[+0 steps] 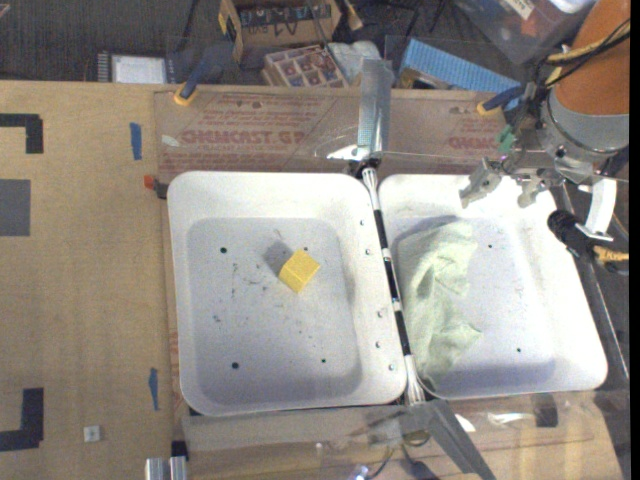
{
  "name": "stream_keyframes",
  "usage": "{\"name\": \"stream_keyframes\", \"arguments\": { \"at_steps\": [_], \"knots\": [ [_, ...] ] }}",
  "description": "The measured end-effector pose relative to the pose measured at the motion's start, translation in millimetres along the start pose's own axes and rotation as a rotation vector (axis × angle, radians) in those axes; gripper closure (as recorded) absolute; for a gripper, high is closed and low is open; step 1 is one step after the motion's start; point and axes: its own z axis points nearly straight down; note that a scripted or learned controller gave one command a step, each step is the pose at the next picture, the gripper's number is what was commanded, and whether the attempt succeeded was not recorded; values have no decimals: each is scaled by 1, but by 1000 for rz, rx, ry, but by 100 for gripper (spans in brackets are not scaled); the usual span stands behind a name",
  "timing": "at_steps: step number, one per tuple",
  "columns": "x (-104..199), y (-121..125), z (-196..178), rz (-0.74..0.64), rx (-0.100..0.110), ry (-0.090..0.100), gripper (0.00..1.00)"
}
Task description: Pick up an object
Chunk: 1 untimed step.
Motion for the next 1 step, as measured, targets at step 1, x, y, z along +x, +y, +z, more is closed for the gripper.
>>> {"name": "stream_keyframes", "arguments": {
  "at_steps": [1],
  "knots": [
    [-75, -54, -20, -94, 0, 0, 0]
  ]
}}
